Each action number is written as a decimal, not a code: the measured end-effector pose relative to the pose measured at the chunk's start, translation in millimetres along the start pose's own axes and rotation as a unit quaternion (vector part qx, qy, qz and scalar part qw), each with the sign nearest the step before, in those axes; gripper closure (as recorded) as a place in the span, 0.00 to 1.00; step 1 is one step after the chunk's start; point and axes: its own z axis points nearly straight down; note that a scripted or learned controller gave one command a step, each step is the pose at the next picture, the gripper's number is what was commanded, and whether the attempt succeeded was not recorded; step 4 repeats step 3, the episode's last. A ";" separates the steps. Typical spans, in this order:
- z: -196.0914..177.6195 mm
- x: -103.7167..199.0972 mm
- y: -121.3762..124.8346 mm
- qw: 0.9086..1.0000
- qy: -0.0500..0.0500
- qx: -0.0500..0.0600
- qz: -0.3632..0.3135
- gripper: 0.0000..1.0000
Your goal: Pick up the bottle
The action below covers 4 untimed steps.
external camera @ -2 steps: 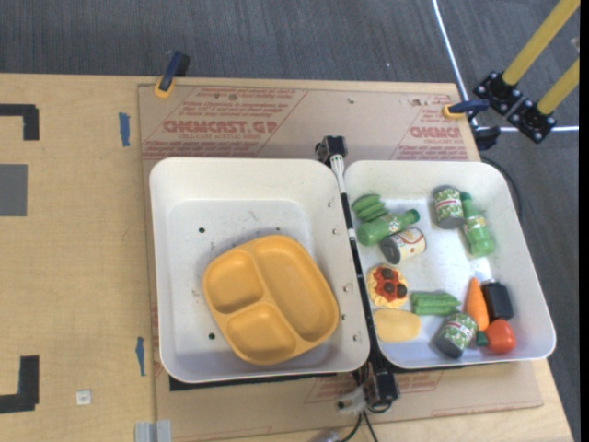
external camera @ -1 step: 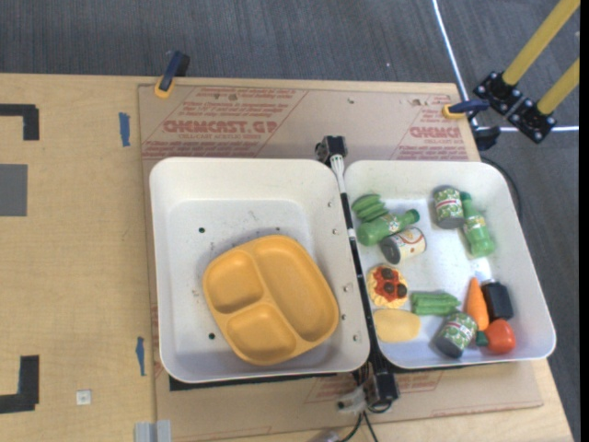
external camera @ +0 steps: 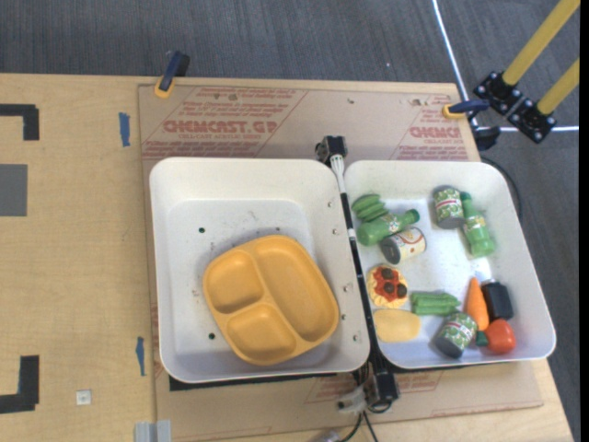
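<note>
two shallow white bins sit side by side on the counter [external camera: 74,247], over a brown sheet of board printed with red lettering. the left bin [external camera: 175,191] carries a yellow divided plate [external camera: 269,298] with three compartments, lying toward the near right part of that bin and turned at an angle. the right bin [external camera: 515,210] carries a scatter of small toy foods. the bottle [external camera: 385,226], green, lies on its side in the far left part of the right bin, just beside a green leafy piece [external camera: 370,206] and touching or nearly touching a small can with a pale label [external camera: 407,245]. a second green bottle [external camera: 477,231] lies near the far right, next to a green-labelled can [external camera: 448,206]. nearer the front edge lie a round slice with red and dark spots [external camera: 389,284], a pale yellow piece [external camera: 397,325], a green pod shape [external camera: 433,302], another can [external camera: 456,333], an orange carrot [external camera: 477,304], a black block [external camera: 497,300] and a red-orange round piece [external camera: 500,337]. the gripper's state cannot be told from this view.
</note>
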 end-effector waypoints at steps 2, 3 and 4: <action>-11.2 -0.4 1.6 1.000 -0.003 -0.002 -0.001 1.00; -10.9 -0.4 1.6 1.000 -0.002 -0.002 -0.001 0.00; -10.9 -0.4 1.6 1.000 -0.002 -0.002 -0.001 0.00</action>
